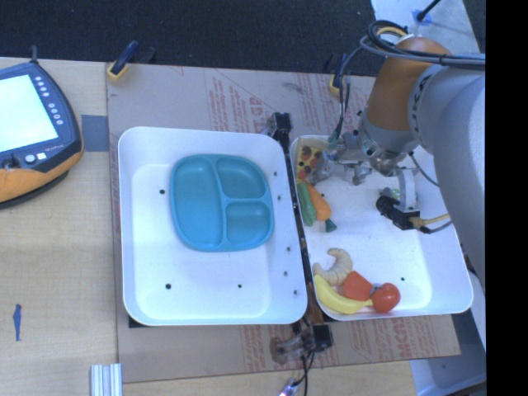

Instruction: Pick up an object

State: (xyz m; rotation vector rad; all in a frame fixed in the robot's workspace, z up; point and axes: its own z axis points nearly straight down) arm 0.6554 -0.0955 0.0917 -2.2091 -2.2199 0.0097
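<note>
Light: bright, even, from above | Glare: white bins (132,221) nearly washed out, screen (25,114) blown white | Shadows: soft, faint under plate (221,201) | Focus: mildly soft throughout, top background dark.

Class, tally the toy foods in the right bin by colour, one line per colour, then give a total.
Yellow: 1, banana
Red: 2, tomato and red piece
Orange: 1, carrot
Green: 1, green vegetable
Cream: 1, curved piece
Multicoloured: 1, pizza slice
Total: 7
</note>
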